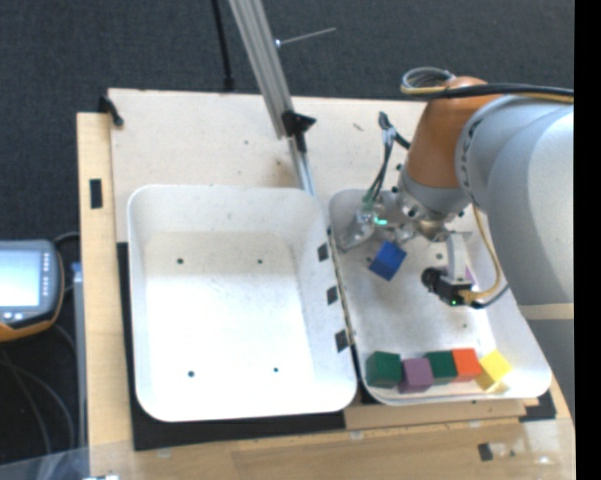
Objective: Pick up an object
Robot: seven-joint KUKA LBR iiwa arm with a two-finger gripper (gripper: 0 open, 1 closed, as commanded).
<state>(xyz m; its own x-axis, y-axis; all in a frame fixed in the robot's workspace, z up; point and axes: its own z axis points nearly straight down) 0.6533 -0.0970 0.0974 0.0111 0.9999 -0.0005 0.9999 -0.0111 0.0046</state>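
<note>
Dark grey carpet surrounds the pale wooden desk [210,138] you are looking down on, and two shallow white plastic bins sit on it side by side. You see the left bin [155,388] with only a few dark specks on its floor, while the right bin [525,373] carries everything else. Look at the near edge of that right bin: a row of small cubes lies there touching one another, running from a dark green cube [384,369] through a purple cube [418,374], a second green cube [442,365] and an orange cube [466,364] to a yellow cube [494,369] turned slightly at the right end. The grey arm with its orange band [445,138] reaches in from your right, over the far part of the right bin. At its tip the gripper [385,251] points down and to the left, and a small blue cube [387,261] sits tilted right under it, apart from the row and near the bin's left wall. You cannot tell from this angle whether the fingers are clenched on the blue cube or released above it. A slanted aluminium rail [265,63] rises from the desk behind the bins, and a grey handheld pendant with a screen [15,278] lies off the desk at your far left.
</note>
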